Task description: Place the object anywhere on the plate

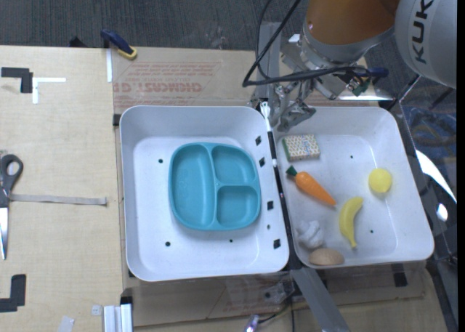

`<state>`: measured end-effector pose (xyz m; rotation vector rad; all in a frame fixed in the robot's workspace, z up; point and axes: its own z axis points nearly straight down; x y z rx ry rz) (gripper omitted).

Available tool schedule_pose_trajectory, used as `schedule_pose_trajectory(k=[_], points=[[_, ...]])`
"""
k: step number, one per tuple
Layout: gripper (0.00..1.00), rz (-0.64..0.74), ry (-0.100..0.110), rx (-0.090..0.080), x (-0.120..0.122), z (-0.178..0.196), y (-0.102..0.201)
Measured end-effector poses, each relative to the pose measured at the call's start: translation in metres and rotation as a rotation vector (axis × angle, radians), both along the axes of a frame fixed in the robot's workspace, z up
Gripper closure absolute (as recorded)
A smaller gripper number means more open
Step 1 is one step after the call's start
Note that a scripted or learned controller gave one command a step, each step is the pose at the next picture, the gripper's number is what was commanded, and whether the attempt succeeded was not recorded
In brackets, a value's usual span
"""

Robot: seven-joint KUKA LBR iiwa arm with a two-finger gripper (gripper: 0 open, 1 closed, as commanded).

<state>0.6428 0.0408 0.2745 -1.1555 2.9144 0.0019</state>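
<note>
Nearest the lens hangs the grey arm with its orange band, its gripper (292, 109) poised over the rim between the two bins, at about twelve o'clock from the cracker (301, 147). I cannot tell how its jaws stand. Nothing shows between them. The blue plate (215, 186) sits in the left bin (138, 200), three compartments bare. The right bin (407, 214) holds the cracker, a carrot (314, 187) at its six o'clock, a banana (350, 221), a lemon (380, 181), a white lump (311, 233) and a brown egg-like piece (325, 256). The cracker looks the likeliest pick; descending squarely and gripping across its short sides seems best, since it lies flat.
</note>
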Motion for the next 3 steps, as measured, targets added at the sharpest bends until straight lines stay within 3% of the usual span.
schedule_pose_trajectory(k=[1, 2, 3], points=[[1.00, 0.257, 0.002, -0.002, -0.090, -0.009, 0.035], [1.00, 0.570, -0.004, -0.003, -0.160, 0.108, 0.017], [1.00, 0.587, 0.002, -0.002, -0.114, 0.008, 0.060]])
